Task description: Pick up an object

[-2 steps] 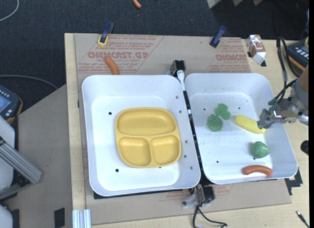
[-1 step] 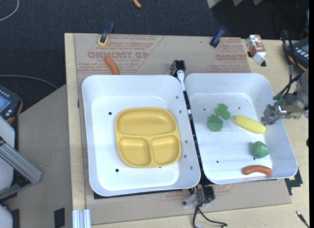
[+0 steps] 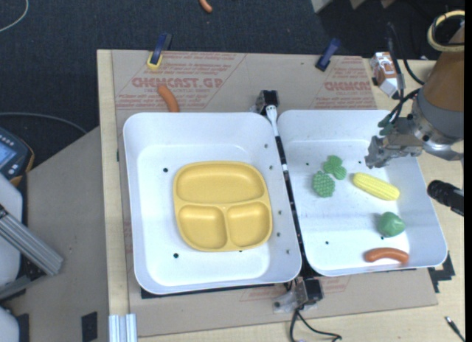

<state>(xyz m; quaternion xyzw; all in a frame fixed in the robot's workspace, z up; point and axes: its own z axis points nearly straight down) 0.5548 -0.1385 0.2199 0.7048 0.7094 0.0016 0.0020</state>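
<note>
**Right tray: five toy foods, nothing in the grip**

Two white trays sit side by side on the table. The left tray (image 3: 140, 208) holds one yellow divided plate (image 3: 221, 205). The right tray (image 3: 346, 252) holds five items: one corn cob (image 3: 376, 186), two green broccoli pieces (image 3: 323, 184) (image 3: 334, 167), one green vegetable (image 3: 391, 223) and one sausage (image 3: 386, 256).

The gripper (image 3: 377, 158) hangs at the upper right of the frame, over the right tray's upper portion. Whether its fingers are spread or closed cannot be told; no item is visible between them. The corn cob lies just below the gripper, apart from it. One more sausage (image 3: 169, 98) lies on the cardboard above the left tray.
</note>
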